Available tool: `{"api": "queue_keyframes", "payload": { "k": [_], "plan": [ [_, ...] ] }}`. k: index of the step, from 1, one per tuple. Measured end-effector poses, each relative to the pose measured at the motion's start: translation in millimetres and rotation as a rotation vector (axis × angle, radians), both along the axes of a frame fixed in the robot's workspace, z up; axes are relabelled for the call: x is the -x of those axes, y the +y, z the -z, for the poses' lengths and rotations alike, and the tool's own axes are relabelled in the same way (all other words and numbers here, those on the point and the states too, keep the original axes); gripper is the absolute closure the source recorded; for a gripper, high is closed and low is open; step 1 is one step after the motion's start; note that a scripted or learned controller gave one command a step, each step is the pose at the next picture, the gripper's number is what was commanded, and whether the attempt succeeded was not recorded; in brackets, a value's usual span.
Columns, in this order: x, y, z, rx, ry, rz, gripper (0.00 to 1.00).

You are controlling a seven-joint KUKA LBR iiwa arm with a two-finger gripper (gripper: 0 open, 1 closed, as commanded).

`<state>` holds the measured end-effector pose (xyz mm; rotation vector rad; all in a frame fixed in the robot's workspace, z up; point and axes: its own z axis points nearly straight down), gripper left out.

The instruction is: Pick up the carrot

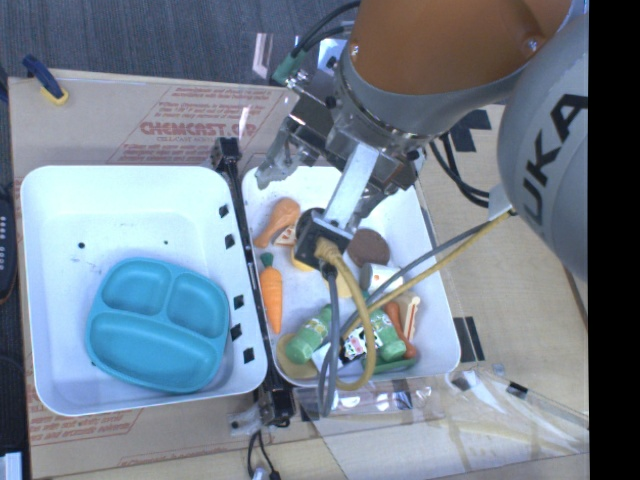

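Gripper is seen above the far left part of the right bin; how wide it stands cannot be told, and nothing is seen held. The carrot lies just beside that bin's left wall, green top far. It is judged light, stiff and smooth; its thicker upper body should be taken

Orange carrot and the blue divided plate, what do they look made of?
Orange carrot with green top: probably a moulded plastic toy, smooth, evenly coloured, matte. Blue divided plate: likely hard plastic, slightly glossy, pale highlights along its ridges.
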<state>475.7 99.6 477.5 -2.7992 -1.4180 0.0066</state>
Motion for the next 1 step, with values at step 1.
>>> {"api": "queue_keyframes", "payload": {
  "k": [1],
  "plan": [
    [-51.6,-36.7,133.8,0.007,0.017,-0.018,0.00]
  ]
}}
